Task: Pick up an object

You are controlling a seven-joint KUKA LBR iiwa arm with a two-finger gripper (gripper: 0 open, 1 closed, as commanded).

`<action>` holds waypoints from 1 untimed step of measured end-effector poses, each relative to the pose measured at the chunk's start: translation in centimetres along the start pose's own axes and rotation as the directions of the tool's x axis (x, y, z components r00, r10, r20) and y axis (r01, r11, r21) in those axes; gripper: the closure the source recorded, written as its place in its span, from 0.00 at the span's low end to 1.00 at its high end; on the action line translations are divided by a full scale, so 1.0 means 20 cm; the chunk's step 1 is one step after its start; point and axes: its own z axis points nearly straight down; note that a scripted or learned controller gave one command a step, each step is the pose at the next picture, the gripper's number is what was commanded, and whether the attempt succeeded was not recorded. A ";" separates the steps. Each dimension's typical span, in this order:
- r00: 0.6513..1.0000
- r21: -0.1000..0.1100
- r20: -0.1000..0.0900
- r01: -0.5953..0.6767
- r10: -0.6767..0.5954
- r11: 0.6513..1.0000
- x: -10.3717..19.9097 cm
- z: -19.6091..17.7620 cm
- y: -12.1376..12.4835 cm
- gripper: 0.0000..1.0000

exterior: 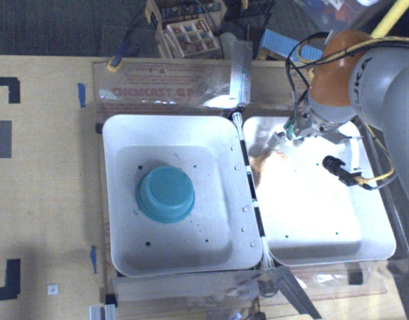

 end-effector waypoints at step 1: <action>1.000 0.000 -0.001 0.014 -0.014 1.000 0.01 0.00 0.00 0.00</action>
